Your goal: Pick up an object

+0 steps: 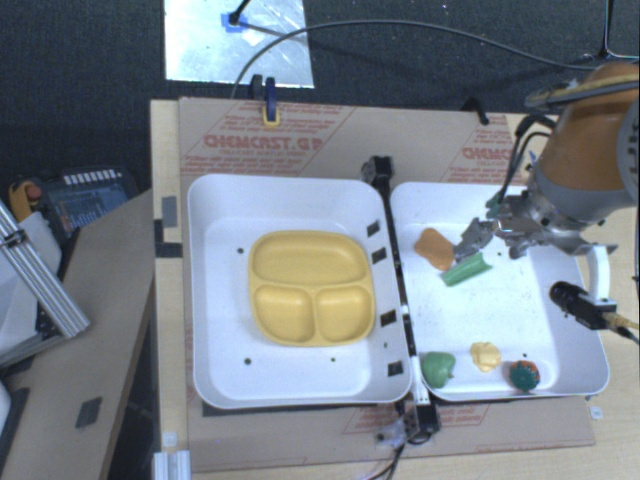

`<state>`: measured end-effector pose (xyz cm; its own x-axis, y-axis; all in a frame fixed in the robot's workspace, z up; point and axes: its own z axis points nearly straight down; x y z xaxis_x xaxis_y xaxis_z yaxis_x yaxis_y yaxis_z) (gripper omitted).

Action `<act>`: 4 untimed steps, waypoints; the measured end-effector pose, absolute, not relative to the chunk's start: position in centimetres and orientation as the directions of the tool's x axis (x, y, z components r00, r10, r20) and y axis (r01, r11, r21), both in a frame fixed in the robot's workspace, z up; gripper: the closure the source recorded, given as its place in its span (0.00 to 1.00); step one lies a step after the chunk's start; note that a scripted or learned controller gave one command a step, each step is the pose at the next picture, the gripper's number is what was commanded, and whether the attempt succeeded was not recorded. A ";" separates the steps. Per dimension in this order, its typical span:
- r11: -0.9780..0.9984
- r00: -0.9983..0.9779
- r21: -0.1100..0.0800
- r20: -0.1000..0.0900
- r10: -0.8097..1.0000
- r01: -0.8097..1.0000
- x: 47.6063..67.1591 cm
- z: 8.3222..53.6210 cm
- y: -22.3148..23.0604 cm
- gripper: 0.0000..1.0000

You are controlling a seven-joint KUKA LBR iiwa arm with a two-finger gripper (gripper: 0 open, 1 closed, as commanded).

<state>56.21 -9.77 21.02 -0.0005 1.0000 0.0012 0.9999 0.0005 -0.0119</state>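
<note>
The right bin [560,358] holds several small objects. An orange piece [434,247] lies near its left wall, and a green block [464,270] lies tilted just below and to the right of it. Along the front edge sit a green lump [437,367], a small yellow piece [485,356] and a teal and red ball [524,374]. My gripper [494,242] hangs over the upper middle of the right bin, open. Its left finger [471,238] is just above the green block's upper end. Nothing shows between the fingers.
The left bin [215,368] holds a yellow divided tray [308,286]. A black divider with clips [390,268] separates the two bins. The arm's grey and orange body [590,158] covers the right bin's far right corner. Cables cross the cardboard behind the bins.
</note>
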 end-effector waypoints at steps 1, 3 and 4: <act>0.003 -0.003 0.001 0.000 1.000 1.000 56.5 21.7 -9.8 0.00; 0.001 -0.001 -0.003 0.001 1.000 1.000 57.3 12.9 -8.8 0.00; 0.000 0.000 -0.001 0.000 1.000 1.000 57.3 8.3 -8.8 0.00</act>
